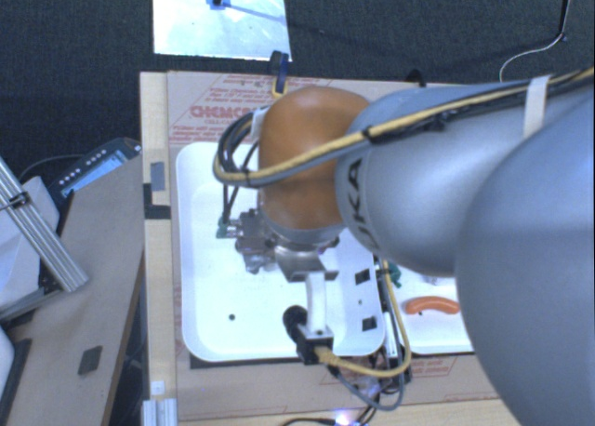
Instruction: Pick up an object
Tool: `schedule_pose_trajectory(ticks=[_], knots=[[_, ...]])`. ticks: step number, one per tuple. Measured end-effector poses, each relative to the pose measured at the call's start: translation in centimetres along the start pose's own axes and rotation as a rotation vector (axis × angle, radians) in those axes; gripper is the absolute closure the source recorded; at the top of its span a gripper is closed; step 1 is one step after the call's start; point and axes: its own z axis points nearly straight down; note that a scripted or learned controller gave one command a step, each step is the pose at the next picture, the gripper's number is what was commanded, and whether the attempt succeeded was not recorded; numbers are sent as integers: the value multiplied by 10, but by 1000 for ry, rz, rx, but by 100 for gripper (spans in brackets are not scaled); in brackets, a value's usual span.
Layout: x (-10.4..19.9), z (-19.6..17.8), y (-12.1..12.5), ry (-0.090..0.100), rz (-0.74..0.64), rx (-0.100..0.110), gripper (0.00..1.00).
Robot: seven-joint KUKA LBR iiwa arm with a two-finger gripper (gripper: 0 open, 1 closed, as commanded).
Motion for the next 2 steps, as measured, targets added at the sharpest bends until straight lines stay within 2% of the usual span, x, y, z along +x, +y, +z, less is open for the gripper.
schedule_pose_trajectory(ticks=[1, 2], knots=[[9, -157, 5, 12, -5, -29, 100], [7, -323, 1, 13, -4, -31, 100]])
